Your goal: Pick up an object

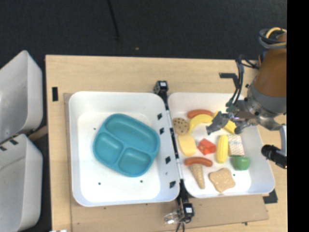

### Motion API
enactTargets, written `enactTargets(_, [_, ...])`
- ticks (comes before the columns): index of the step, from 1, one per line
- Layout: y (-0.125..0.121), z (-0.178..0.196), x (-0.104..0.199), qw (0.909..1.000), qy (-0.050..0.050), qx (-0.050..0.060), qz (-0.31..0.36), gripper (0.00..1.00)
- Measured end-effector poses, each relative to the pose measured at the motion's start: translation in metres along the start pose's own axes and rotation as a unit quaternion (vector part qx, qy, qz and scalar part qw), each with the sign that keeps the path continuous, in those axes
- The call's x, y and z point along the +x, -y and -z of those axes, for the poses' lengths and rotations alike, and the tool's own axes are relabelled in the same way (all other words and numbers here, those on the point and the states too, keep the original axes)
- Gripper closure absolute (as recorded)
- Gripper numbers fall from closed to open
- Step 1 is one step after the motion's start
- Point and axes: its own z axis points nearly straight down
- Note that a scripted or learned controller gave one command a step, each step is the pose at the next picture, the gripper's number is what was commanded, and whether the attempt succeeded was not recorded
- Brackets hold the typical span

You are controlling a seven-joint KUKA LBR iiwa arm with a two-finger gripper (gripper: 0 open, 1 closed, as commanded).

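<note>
End effector (227, 122) over banana (199, 122), right bin (258, 180)

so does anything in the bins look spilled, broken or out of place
Nothing stands out. The blue three-compartment plastic plate lies flat in the left white bin, and the toy foods, like the yellow plastic corn cob, sit unspilled inside the right white bin.

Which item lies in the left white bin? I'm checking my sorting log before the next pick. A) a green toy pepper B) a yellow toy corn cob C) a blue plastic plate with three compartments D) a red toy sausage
C: the blue plastic plate with three compartments sits alone in the left white bin, while the toy foods are crowded in the right white bin.
</note>
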Motion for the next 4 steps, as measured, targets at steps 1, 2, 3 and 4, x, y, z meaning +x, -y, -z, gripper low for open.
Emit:
enactTargets(1, [-0.001, 0.003, 0.000, 1.0000, 0.001, -0.003, 0.001, 0.00])
enactTargets(2, [-0.001, -0.040, 0.001, 1.0000, 0.001, -0.001, -0.001, 0.00])
enactTargets(3, [0.002, -0.103, -0.003, 1.0000, 0.000, 0.000, -0.001, 0.00])
enactTargets(4, [-0.003, -0.148, 0.001, 1.0000, 0.001, -0.001, -0.003, 0.00])
